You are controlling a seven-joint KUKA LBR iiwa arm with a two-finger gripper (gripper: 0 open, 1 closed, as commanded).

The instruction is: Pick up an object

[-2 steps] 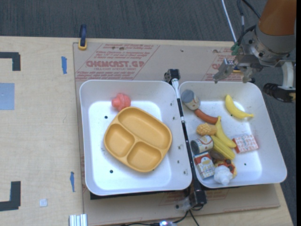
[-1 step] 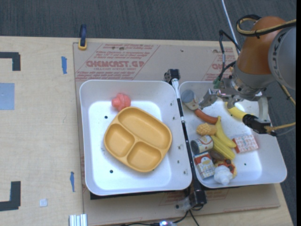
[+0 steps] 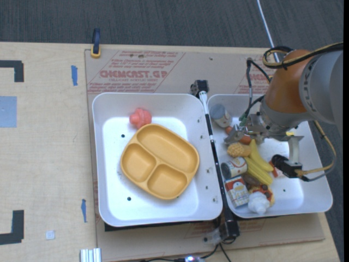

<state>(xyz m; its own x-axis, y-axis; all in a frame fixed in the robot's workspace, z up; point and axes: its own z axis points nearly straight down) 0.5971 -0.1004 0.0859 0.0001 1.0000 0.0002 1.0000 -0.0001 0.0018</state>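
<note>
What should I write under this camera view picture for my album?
Robot gripper reaches into the right bin of toy food; a yellow divided plate and pink toy sit in the left bin.

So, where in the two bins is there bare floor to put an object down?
In the left bin, bare floor lies along the left wall beside the yellow tray, and in the far right corner past the pink object. In the right bin, the near right corner is bare. Its left side is crowded: bananas, small packages, the gripper above them.
</note>
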